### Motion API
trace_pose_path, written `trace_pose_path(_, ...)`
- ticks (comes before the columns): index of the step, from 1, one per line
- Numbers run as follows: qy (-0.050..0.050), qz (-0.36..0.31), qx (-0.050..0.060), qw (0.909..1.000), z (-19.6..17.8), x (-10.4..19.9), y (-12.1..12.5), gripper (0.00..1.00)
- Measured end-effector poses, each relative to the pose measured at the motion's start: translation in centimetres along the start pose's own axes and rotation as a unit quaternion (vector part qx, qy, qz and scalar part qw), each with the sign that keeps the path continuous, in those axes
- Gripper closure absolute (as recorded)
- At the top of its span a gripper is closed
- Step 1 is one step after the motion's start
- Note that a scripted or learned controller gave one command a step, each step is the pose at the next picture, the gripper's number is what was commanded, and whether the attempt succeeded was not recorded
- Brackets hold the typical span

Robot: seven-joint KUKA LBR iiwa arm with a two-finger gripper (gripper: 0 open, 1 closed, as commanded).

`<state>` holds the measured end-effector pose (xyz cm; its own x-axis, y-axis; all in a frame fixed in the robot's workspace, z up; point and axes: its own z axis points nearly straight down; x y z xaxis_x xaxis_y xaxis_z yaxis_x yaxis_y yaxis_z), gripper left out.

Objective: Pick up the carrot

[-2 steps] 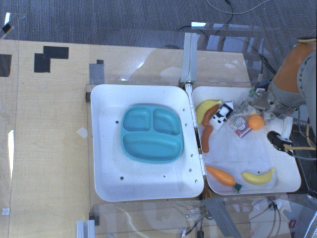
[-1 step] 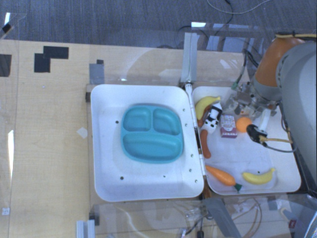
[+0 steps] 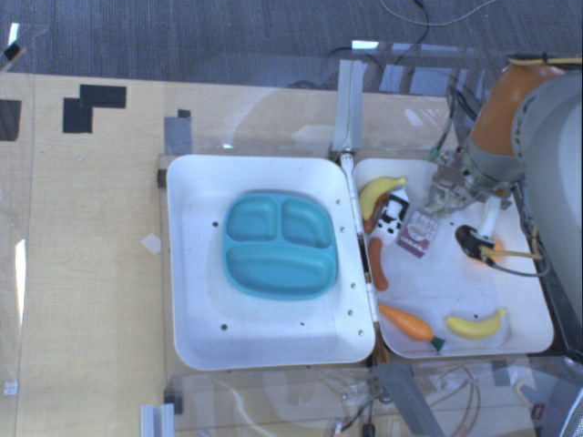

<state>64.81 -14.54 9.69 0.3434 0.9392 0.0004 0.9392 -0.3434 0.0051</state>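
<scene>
I see dark grey carpet (image 3: 182,16) beyond my light wooden bench (image 3: 82,244). A thin cable (image 3: 428,12) loops across it. Black tape patches (image 3: 91,107) mark the benchtop.

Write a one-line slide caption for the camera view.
Gripper hovers over the right bin; the carrot lies at its front edge.

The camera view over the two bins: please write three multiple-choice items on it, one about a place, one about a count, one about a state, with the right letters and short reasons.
1. Where does the carrot lie?
A. on the blue tray
B. in the right bin, near its front edge
C. on the bench outside the bins

2. How many bananas are in the right bin?
A. one
B. two
C. four

3. What is the carrot's state?
A. lying free, apart from the hand
B. lifted
C. under the tray

Answers: 1 B, it lies by the front rim. 2 B, one banana at the back, another in front. 3 A, the hand is at the bin's far side.
</scene>
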Motion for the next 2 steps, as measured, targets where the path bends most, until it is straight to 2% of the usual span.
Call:
trace_pose_path(1,0.001,-0.001,-0.003,1.0,-0.2,0.2,0.1,0.0)
trace_pose_path(2,0.0,0.029,0.001,0.9996,-2.0,-6.4,-3.0,0.0)
